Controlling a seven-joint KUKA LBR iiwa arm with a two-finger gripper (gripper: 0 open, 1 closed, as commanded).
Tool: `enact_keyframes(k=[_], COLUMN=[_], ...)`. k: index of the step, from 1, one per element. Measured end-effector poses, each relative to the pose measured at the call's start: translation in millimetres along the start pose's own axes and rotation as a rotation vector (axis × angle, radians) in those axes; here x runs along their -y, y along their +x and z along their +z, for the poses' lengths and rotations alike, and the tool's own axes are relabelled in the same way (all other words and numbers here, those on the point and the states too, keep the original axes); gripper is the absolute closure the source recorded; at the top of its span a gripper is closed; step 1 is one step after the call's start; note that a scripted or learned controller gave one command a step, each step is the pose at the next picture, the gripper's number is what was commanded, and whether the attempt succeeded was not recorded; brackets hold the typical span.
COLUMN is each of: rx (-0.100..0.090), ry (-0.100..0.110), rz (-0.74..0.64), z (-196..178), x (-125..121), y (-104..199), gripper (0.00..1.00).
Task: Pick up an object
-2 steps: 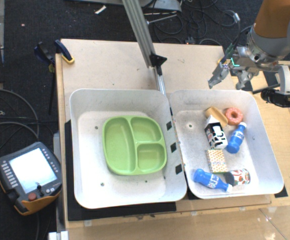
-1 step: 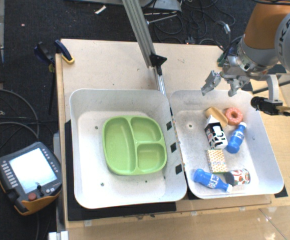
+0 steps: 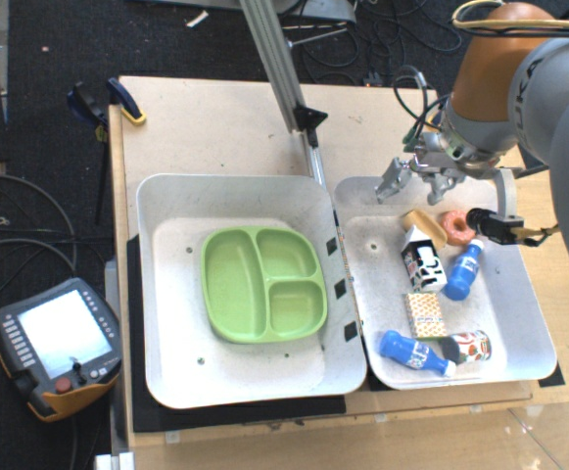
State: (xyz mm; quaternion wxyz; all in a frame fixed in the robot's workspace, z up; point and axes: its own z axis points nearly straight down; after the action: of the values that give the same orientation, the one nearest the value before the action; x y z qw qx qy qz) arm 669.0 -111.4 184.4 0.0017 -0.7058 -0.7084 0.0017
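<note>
1. Lying in the right bin [image 3: 534, 355], nearest beneath the tool, a black-and-white bottle [image 3: 422, 258] is taken as the likeliest thing to be picked (a judgement; the task names no particular object). Its tan cap end is turned toward 11 o'clock and its base toward 5 o'clock, so its long axis is seen running roughly from 11 to 5.

2. Just beside it at 2 o'clock a pink ring [image 3: 456, 227] is found, and at 4 o'clock a blue bottle [image 3: 463, 268], close against it; contact cannot be made out. A patterned packet [image 3: 425, 313] is seen at 6 o'clock, and beyond that a second blue bottle [image 3: 414, 352] and a small can [image 3: 469, 346].

3. From the black-and-white bottle, the gripper [image 3: 424, 172] is placed at about 12 o'clock, over the far rim of the right bin, with nothing seen between its fingers. They appear spread apart, one prong being seen reaching toward 9 o'clock.

4. The coming move is judged to turn on this: the bottle lies toward 6 o'clock from the gripper, and the closing line of the fingers would need to be set across the 11-to-5 axis.

5. In the left bin [image 3: 166, 360], a green divided plate [image 3: 263, 284] is seen, well apart at 9 o'clock.
</note>
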Motion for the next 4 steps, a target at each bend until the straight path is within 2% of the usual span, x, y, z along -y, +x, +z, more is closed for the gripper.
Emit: enact_keyframes(k=[1, 2, 4], rx=[0.0, 0.001, 0.002], ry=[0.002, -0.007, -0.012], rz=[0.004, 0.003, 0.003], z=[62.8, 47.6, -42.2], x=[7.3, 4.8, -0.8], y=[-0.6, -0.6, -4.7], gripper=[0.0, 1.0, 1.0])
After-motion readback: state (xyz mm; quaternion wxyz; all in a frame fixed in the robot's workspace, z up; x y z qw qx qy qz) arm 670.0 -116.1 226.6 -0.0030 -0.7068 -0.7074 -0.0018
